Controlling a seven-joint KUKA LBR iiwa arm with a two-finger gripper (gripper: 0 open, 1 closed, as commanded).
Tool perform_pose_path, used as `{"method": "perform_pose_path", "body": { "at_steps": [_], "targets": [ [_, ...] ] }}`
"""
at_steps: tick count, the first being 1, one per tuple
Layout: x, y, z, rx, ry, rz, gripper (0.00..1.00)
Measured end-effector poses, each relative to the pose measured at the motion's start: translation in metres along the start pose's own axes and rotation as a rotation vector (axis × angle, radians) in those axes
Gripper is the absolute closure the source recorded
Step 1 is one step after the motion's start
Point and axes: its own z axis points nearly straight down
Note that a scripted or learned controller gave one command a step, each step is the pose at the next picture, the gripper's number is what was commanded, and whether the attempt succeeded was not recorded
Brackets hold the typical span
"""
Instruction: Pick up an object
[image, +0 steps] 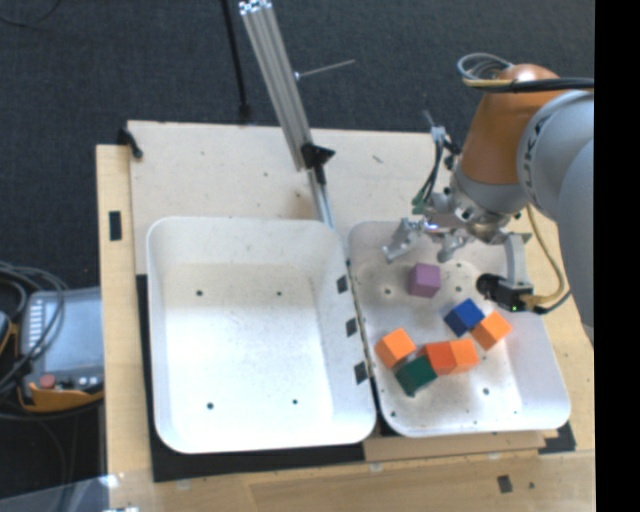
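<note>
The right bin (530, 400) holds several blocks. A purple block (424, 279) lies near its upper middle. Lower down sit a blue block (463, 316), an orange block (491, 329) beside it, another orange block (395, 346), a red-orange block (451, 356) and a dark green block (415, 375). My gripper (428, 243) hangs over the bin's upper part, just above the purple block, with its fingers spread open and nothing between them.
The left bin (200, 300) lies beside the right one. A slanted aluminium post (285, 100) rises from the bench behind the bins. Cables run along the arm's wrist (500, 130) at the right.
</note>
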Motion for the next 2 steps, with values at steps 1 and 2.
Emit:
{"method": "perform_pose_path", "body": {
  "at_steps": [1,2],
  "targets": [
    [0.003,0.006,0.046,-0.002,-0.001,-0.004,0.0],
    [0.003,0.008,0.031,-0.01,0.001,-0.001,1.0]
  ]
}}
